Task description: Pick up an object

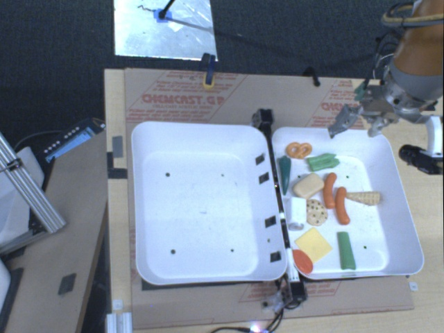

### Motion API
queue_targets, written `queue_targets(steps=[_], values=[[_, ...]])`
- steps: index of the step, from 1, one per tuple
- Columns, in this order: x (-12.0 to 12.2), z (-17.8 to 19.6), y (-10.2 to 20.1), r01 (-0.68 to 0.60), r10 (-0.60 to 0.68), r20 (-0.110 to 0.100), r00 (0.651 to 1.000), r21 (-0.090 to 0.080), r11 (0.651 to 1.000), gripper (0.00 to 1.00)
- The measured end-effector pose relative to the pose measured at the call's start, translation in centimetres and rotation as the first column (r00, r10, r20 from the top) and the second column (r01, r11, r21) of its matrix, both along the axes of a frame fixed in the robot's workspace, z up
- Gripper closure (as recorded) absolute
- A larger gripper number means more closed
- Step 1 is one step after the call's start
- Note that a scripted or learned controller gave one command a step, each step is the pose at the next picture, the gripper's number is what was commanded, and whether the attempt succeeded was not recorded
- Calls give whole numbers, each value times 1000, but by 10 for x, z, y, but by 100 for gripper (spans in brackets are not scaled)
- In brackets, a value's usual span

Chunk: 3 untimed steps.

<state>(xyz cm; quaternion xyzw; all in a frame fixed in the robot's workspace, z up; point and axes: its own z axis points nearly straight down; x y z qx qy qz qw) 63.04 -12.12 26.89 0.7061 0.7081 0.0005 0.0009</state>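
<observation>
The right bin (399,186) holds several toy food pieces: a pretzel (299,149), a green pepper (322,161), a tan bread slice (309,184), two orange sausages (329,189) (342,205), a waffle cone (365,198), a round cracker (317,212), a yellow cheese square (313,244), a green stick (345,250) and a red-orange piece (302,261). My gripper (359,122) hangs over the bin's far rim, above and right of the pretzel. Its two fingers are spread apart with nothing between them.
The left bin (149,186) stands beside the right one, with black clips (265,159) along the shared wall. Both rest on a cardboard sheet (180,96). A shiny foil plate (164,18) lies at the back. A metal frame (24,193) stands at the left.
</observation>
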Motion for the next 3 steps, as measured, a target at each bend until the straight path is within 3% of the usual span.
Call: queue_targets(steps=[1,2,3], values=[[-56,-116,24,1,-1,-14,1000,4,1000,0],[-58,-185,-46,5,-5,5,1000,1,1000,0],[-55,-170,-43,-1,1,11,1000,-2,1000,100]])
